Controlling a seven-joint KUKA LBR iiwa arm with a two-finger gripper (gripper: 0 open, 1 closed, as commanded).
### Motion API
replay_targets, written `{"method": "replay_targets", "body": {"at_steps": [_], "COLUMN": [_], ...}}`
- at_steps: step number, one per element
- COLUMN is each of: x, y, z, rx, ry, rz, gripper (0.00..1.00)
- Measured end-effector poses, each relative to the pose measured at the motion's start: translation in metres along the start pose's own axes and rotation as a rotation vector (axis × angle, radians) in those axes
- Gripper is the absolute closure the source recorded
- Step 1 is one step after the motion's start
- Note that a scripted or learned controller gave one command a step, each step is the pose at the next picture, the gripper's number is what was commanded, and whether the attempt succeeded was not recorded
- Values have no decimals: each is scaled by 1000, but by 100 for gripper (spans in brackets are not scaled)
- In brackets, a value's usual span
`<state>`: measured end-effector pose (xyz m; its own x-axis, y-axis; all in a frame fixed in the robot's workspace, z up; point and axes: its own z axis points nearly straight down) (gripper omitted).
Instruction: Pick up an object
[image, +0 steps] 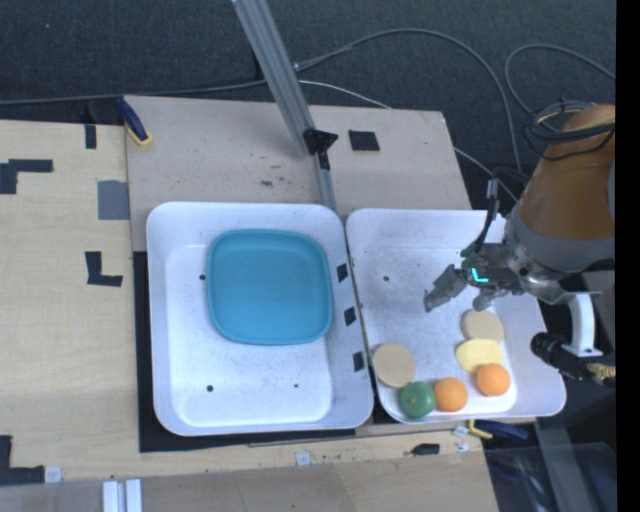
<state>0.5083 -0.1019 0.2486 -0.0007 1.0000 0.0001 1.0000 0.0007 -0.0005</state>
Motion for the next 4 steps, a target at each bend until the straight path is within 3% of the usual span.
{"method": "replay_targets", "body": {"at_steps": [1, 3, 4], "x": [0, -9, -9], "y": [0, -14, -13], "z": [0, 111, 160], "rx": [0, 6, -3], "ry": [0, 1, -1], "rz": [0, 1, 0], "gripper": [0, 0, 0]}}
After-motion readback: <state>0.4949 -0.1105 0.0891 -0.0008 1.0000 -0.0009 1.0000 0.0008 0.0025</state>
